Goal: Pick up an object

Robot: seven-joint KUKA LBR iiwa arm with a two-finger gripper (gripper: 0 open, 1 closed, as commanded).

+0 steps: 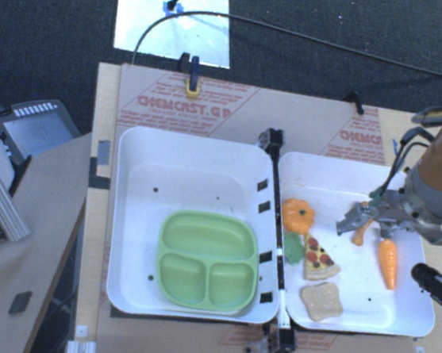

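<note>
Looking down through the camera view, I have the jaws (359, 225) low in the right bin (411, 319), toward its twelve o'clock end. A thin orange piece (360, 231) sits right at their tips; whether they pinch it or merely touch it I cannot tell. The carrot (387, 262) lies just beside them at about four o'clock: orange, tapered, smooth, its long axis running twelve to six, lying apart from other items. It looks the nearest clean target. At nine o'clock sits the small pumpkin (298, 216), with the pizza slice (319, 260) and toast (321, 301) further toward seven.
</note>
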